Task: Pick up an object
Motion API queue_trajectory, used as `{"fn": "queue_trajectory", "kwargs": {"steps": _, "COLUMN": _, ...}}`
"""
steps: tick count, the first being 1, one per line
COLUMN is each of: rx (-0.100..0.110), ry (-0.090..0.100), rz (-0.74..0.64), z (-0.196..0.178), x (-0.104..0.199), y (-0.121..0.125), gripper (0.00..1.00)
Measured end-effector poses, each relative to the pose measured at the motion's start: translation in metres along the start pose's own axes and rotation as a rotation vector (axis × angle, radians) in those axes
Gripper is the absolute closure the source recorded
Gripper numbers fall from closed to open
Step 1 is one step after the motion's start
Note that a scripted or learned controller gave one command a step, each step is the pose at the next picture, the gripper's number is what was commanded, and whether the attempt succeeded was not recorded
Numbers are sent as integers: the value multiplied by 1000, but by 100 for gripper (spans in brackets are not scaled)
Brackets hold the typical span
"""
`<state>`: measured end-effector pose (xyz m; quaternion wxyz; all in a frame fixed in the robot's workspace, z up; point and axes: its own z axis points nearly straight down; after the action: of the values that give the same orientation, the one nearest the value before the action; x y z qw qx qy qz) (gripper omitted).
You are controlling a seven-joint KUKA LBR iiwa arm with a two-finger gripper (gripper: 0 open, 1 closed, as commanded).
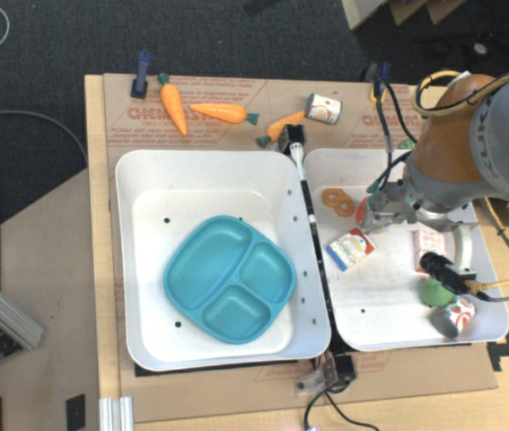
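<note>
My gripper [378, 212] hangs over the upper left part of the right bin [389, 330], below the grey wrist and orange band. An orange pretzel-shaped piece [336, 200] lies just to its left. A small white, blue and red carton [350, 249] lies a little below the gripper on the bin floor. Right of the gripper a pink and white packet [430, 241] is partly hidden by the arm. A green object [434, 293] and a red, white and grey item [457, 315] sit in the bin's lower right corner. Nothing shows between the fingers.
The left bin [137, 205] holds a blue divided plate [229, 278]. On the cardboard behind the bins lie three toy carrots [173, 106] [220, 112] [283, 127], a small cup [324, 109], a blue clamp [139, 74] and a black handled tool [294, 139].
</note>
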<state>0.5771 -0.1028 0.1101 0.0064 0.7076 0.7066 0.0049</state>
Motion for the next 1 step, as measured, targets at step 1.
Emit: {"fn": "queue_trajectory", "kwargs": {"steps": 1, "rx": 1, "ry": 6, "rz": -12, "z": -144, "x": 85, "y": -17, "gripper": 100}}
